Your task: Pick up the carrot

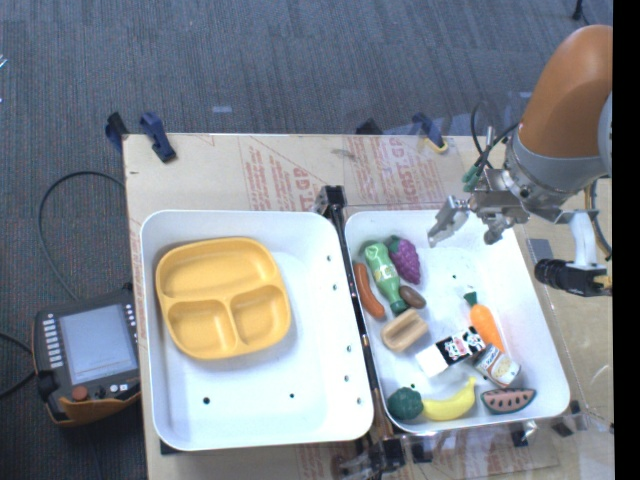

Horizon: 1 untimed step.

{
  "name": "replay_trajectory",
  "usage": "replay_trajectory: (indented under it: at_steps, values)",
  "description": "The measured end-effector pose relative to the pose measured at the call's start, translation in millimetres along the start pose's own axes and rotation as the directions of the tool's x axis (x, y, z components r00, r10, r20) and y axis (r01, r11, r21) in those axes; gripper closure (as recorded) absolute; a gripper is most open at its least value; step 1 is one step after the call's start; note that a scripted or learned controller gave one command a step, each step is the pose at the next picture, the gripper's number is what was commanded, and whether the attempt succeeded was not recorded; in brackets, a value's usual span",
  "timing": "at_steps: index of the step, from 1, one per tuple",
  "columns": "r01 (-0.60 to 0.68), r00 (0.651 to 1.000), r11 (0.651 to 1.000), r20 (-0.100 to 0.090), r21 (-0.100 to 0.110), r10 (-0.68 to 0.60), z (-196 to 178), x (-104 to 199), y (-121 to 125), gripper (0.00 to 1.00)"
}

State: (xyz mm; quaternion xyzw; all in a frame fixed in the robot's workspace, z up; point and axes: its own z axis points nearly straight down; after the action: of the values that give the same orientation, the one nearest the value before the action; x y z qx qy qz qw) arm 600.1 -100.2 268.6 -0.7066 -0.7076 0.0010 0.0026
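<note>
Yellow tray, banana, grapes, perhaps broccoli.

Carrot approach open from above and left; milk carton and can crowd its lower end.

A dark grey carpeted floor with a fine ribbed weave surrounds a pale wooden bench top printed with faint red lettering. Blue clamps grip its far edge. On the floor at left sits a handheld control pendant (grey screen, orange trim), its black cable looping away. Lighting seems even, probably overhead.
</note>
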Motion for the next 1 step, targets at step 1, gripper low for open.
replay_trajectory:
  at_steps: [1]
  values:
    - [-0.031, 1.000, 1.000, 0.000, -0.003, 0.031, 171.9, -51.0, -48.5, 0.00]
